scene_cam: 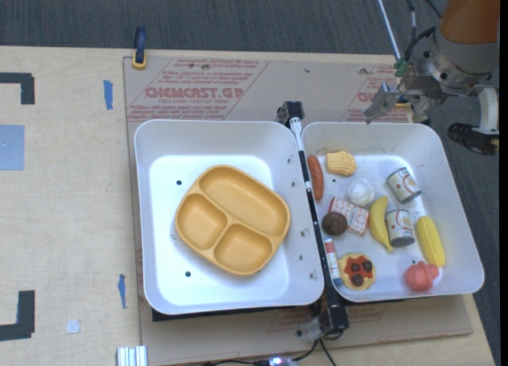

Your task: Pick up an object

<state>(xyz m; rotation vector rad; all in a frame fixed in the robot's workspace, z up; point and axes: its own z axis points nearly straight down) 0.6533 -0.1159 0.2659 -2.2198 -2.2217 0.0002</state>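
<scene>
- I see my gripper point(394, 96) hanging above the far rim of the right bin point(456, 190), outside the clutter and well apart from every object. From this slanted view I cannot tell how it is set, so I count nothing as held.
- The candidates all lie in the right bin: a hot dog point(316, 176) beside the divider, a short corn piece point(341, 163) near the far wall, two small cans point(403, 184) and point(399, 227), a banana point(379, 222), a long corn cob point(430, 240), a pizza slice point(358, 271) and a red-pink fruit point(420, 276) at the near corner.
- The left bin point(155, 221) holds just a yellow divided plate point(232, 219); I judge it a poor target, being wide and flat.
- My pick would be the upper can: it stands a little apart from its neighbours, so there is room to come down on either side of it.
- The lower can touches the banana and sits just beside the long cob; I would leave that cluster, since a descent there could nudge one thing into another.
- To do this well I would centre over the can first, line the closing direction across its width, descend straight, and close only once low around it.
- The risk I see is the can rolling or tipping if one side makes contact first, so I want a centred approach.
</scene>
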